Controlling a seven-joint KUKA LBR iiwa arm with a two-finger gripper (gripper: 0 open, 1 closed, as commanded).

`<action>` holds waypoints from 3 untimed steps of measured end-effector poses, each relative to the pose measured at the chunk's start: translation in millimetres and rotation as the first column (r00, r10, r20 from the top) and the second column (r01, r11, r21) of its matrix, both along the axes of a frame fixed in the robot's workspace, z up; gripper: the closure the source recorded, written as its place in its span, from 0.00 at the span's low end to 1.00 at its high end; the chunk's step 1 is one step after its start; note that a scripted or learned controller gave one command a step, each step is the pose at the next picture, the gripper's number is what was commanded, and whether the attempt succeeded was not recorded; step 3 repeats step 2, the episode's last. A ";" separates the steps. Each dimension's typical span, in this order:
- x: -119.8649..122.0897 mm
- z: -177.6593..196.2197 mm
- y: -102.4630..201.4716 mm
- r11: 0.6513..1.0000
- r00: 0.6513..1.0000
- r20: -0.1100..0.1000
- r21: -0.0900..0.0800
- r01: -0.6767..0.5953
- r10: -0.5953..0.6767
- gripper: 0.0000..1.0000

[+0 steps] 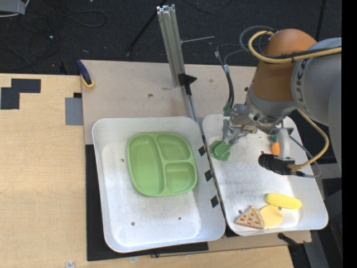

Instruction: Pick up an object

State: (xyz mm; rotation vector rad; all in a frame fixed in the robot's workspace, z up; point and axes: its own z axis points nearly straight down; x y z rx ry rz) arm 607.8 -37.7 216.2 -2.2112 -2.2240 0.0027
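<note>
Camera view: gripper [227,141] sits over the upper-left corner of the right bin [312,219], tight against the rim shared with the left bin [106,205]. A small green object [221,151] is right at the fingertips, touching or just under them; can't tell whether it's actually pinched, and can't tell how far apart the fingers are from this angle. It lies just beside the dividing edge, so there's little room on its left.

Rest of the right bin: orange piece [275,148] partly hidden by the wrist hardware and a black cable part, near the right wall. Corn cob [283,201], yellow slice [271,216] and waffle wedge [249,218] cluster near the front edge, well apart from the gripper. Middle of the bin floor is open.

Left bin: green divided plate [162,163] lies flat, centre-right, its right edge near the shared rim. Front and left floor are open.

Upright aluminium post [173,43] stands behind the bins, near the arm's reach.
</note>
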 end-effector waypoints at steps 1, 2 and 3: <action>-4.2 -7.1 49.5 1.000 1.000 0.001 -0.001 0.001 -0.001 1.00; -6.6 -9.5 102.9 1.000 1.000 0.001 -0.002 0.001 -0.001 1.00; -6.6 -9.5 102.9 1.000 1.000 0.001 -0.002 0.001 -0.001 1.00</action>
